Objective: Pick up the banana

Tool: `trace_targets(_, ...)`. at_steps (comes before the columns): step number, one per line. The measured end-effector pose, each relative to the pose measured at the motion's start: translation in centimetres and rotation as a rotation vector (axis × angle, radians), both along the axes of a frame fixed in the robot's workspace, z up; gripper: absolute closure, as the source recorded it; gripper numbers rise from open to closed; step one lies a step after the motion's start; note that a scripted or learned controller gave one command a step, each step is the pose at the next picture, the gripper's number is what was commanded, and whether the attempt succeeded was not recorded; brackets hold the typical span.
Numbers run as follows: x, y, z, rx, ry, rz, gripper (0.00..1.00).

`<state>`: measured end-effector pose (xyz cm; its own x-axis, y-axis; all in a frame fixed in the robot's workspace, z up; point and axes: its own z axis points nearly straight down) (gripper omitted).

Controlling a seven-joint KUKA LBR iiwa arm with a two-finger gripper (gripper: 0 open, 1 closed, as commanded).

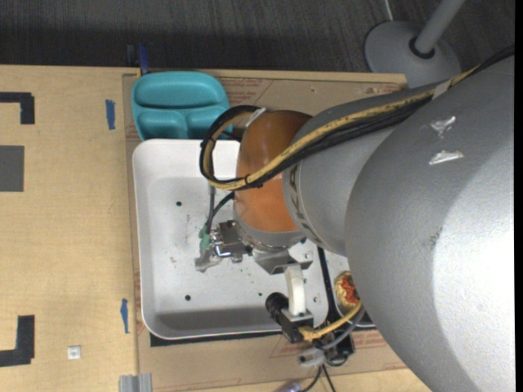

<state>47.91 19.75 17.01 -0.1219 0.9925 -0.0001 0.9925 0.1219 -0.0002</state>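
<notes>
No text, label, brand or number can be read here. The white bin beneath the tool bears only dark specks, and the counter carries plain black and blue tape marks left of the tool; faint reddish print near the teal tray above it is perhaps lettering, too blurred to make out.

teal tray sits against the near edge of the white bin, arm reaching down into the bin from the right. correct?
Not quite. The camera view shows the teal tray against the far edge of the white bin, at the top of the picture. The arm does reach down into the bin from the right.
</notes>
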Motion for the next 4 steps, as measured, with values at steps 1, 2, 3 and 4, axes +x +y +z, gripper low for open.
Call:
trace_targets(1,0.0,1.8,1.0,0.000,0.000,0.521,0.00)
trace_targets(2,0.4,1.2,-8.4,0.001,-0.002,0.884,0.00)
trace_targets(3,0.4,1.4,-7.4,0.005,-0.003,0.884,1.00)
trace_targets(4,0.4,1.4,-6.4,0.005,-0.006,0.883,1.00)
